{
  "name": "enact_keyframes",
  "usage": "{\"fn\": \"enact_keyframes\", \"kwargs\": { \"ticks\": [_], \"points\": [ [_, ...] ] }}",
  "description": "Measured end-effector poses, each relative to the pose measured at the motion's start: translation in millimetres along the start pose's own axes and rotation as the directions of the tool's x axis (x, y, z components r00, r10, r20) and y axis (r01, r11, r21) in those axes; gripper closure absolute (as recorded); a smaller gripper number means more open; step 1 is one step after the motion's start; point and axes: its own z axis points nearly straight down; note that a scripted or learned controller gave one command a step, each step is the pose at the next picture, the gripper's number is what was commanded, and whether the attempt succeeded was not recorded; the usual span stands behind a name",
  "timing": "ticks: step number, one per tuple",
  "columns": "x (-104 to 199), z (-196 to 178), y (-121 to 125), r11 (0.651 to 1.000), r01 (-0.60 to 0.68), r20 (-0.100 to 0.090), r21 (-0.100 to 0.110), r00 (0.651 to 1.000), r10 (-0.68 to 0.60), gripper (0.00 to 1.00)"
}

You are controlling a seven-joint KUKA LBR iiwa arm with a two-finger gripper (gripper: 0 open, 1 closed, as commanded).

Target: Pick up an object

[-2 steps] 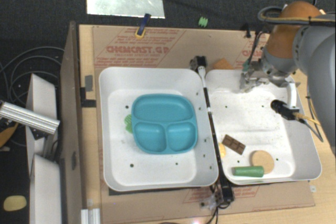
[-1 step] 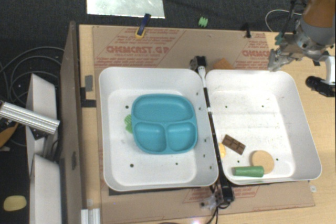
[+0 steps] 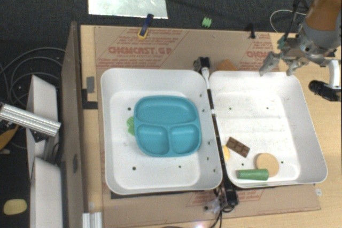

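Gripper point(image 3: 280, 65) hangs over right bin's point(image 3: 299, 115) far rim, fingers spread wide, nothing between them; candidate objects — chocolate bar point(image 3: 238, 147), round cookie point(image 3: 267, 163), green cylinder point(image 3: 252, 173) — lie at near edge; approach step, next move needs descent toward 1.

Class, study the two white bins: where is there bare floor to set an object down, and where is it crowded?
The right bin is bare across its far and middle floor, under the gripper. Its near edge is crowded: chocolate bar, round cookie, green stick. In the left bin, the blue tray takes the centre, leaving bare margins.
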Motion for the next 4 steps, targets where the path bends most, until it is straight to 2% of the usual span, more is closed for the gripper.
{"fn": "enact_keyframes", "kwargs": {
  "ticks": [1, 2, 3, 4],
  "points": [
    [84.2, 107.0, -2.3, 1.000, 0.009, -0.006, 0.011, 1.000, -0.009, 0.00],
    [25.0, 26.2, 0.5, 1.000, -0.004, 0.002, -0.005, 1.000, 0.004, 0.00],
    [50.6, 135.4, -2.7, 1.000, 0.003, -0.003, 0.009, 1.000, -0.003, 0.00],
    [-38.5, -15.6, 1.1, 1.000, -0.006, 0.007, -0.013, 1.000, 0.006, 0.00]
  ]
}}
